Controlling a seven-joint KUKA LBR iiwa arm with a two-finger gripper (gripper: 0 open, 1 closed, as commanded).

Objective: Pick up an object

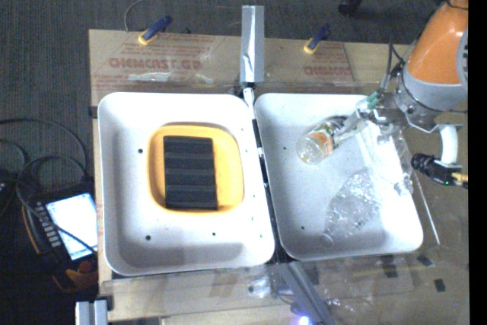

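Observation:
A small clear plastic bottle [318, 141] with an orange label lies on its side in the upper left part of the right bin [293, 228]. A crumpled piece of clear plastic [352, 203] rests lower in the same bin. In the left bin [122, 186] a yellow tray [157, 164] holds a black ridged block [189, 172]. My gripper [368, 118] hangs low over the right bin's upper right corner, just right of the bottle and close to its top end. The grey wrist and orange band [437, 49] rise behind it.
A metal post [252, 42] stands at the back between the two bins. Two clamps with blue handles [155, 29] [317, 36] hold the board behind them. A cable connector [434, 167] hangs by the right bin's outer rim. A tablet [70, 223] lies on the floor at left.

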